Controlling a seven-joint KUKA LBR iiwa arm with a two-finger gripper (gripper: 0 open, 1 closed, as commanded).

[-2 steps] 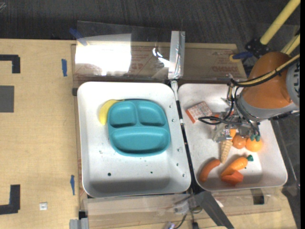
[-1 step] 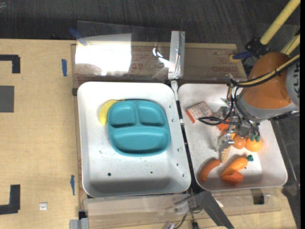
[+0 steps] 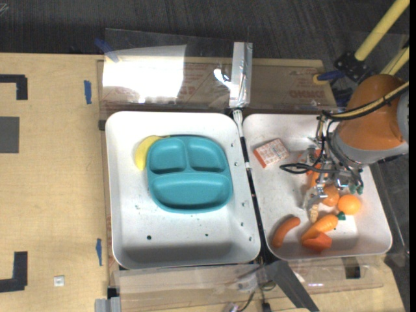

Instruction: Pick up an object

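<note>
The hand (image 3: 323, 188) hung low over the right white bin (image 3: 286, 174), amid a cluster of small things; whether it was open or closed could not be told. Just beside it lay a round orange ball (image 3: 350, 204) and a toy carrot (image 3: 324, 224), its long axis running toward the bin's right edge. An orange sausage-shaped piece (image 3: 284, 230) lay near the front edge, slanting. A small red-and-white packet (image 3: 270, 151) sat toward the back. The left white bin (image 3: 123, 194) carried a teal divided plastic plate (image 3: 189, 172) over a yellow piece (image 3: 142, 151).
</note>
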